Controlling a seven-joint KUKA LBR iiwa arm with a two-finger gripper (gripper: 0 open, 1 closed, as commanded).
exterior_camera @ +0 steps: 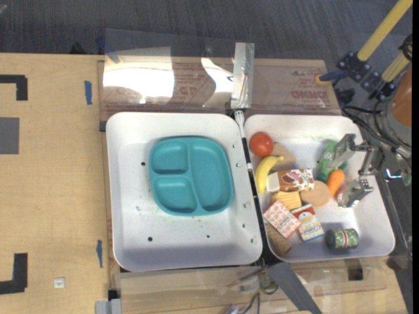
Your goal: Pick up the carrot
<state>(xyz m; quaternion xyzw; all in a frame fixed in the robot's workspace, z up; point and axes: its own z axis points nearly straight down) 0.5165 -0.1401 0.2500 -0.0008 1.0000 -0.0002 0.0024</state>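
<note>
Bench top at far left is pale plywood or cardboard, matte, marked with black tape corners and short blue tape strips. Left bin is a shallow white plastic tray with rounded corners and a few small dark holes in its floor. In it lies a teal divided plate, smooth plastic, rounded rectangle, three compartments. Behind both bins sits a flat brown cardboard sheet under glossy clear film with glare; faint reddish printing on it, not legible.

Right bin is the same white tray, crowded. From its left side: a round red tomato, a curved yellow banana, then small printed food cartons with red, white and orange artwork, text too small to read. A tan round disc lies among them. A short green can with a patterned label lies on its side near the front wall. A green leafy toy sits toward the back.

Carrot is orange, tapered, smooth, lying in the right bin just below the green toy and just beside the tan disc.

Gripper, grey metal, is low in the right bin immediately right of the carrot. Jaws are spread wide, one finger up near the green toy, the other down toward the bin floor, nothing between them.
</note>
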